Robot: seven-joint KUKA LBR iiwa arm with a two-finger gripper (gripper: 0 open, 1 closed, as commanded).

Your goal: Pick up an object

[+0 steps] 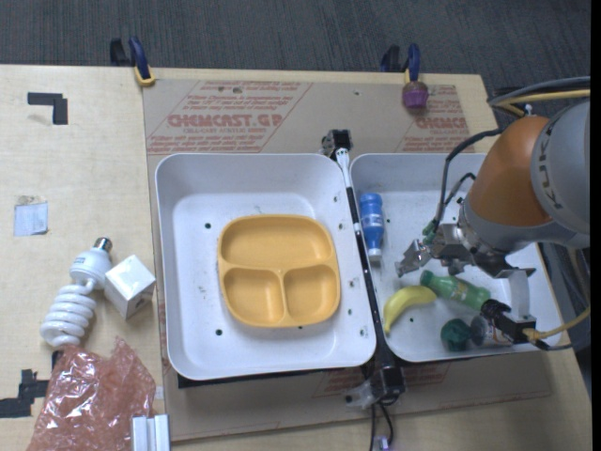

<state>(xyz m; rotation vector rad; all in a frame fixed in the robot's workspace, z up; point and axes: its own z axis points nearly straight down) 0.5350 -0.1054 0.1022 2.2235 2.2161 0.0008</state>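
Closest to the camera at the bottom left there's a crinkly pink plastic bag (89, 397) lying on the bench (75, 186), and just above it a white spiral light bulb (77, 294) with a small white cube (130, 285) right beside it. The left bin (178, 252) holds a yellow divided tray (279, 271) sitting roughly in the middle, three compartments, nothing in them. The right bin (413, 181) is where the stuff is: a blue bottle (372, 222) lying along the left wall, a banana (406, 303) toward the front, a green bottle (455, 289) lying tilted just right of the banana, and a dark green round thing (455, 334) near the front edge. The arm (535, 186) comes in from the right, orange band and all, and the hand (413, 255) hangs low over the right bin, just above the banana and next to the green bottle's cap end. Honestly I cannot tell if the hand is open or closed, and I see nothing clearly held in it. A purple clamp thing (415, 93) sits at the back edge of the board.
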